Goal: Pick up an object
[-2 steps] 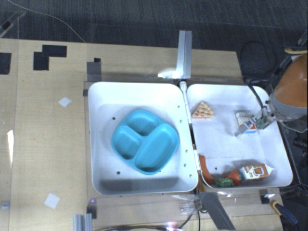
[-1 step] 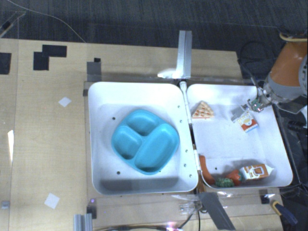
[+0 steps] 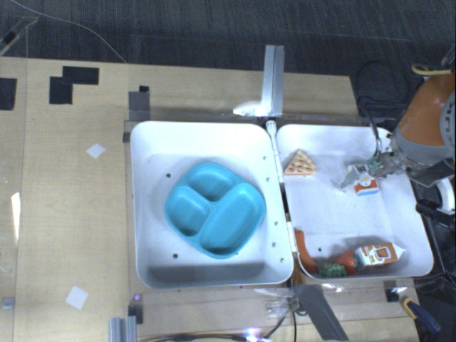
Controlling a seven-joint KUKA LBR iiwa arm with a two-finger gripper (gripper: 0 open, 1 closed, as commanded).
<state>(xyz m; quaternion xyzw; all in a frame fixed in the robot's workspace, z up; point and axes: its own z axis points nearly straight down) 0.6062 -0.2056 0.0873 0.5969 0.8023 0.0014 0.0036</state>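
Two bins (image 3: 142,191), tool (image 3: 365,173) over carton (image 3: 367,186), mid-right bin.

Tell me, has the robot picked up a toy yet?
Not yet. Done: the pincer has reached into the right bin. In hand: it sits right over a small red-and-white carton, though a grip isn't clear. Left: grabbing and lifting it. The carrot lies untouched.

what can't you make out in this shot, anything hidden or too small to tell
- Gripper, camera view: small and blurred against a small red and white object; fingers' state and any contact cannot be told.
- Arm, camera view: cut off by the right edge.
- Small carton, camera view: its print is too small to read.
- Green item and orange-red pieces, camera view: crowded along the right bin's front wall, so their shapes are unclear.
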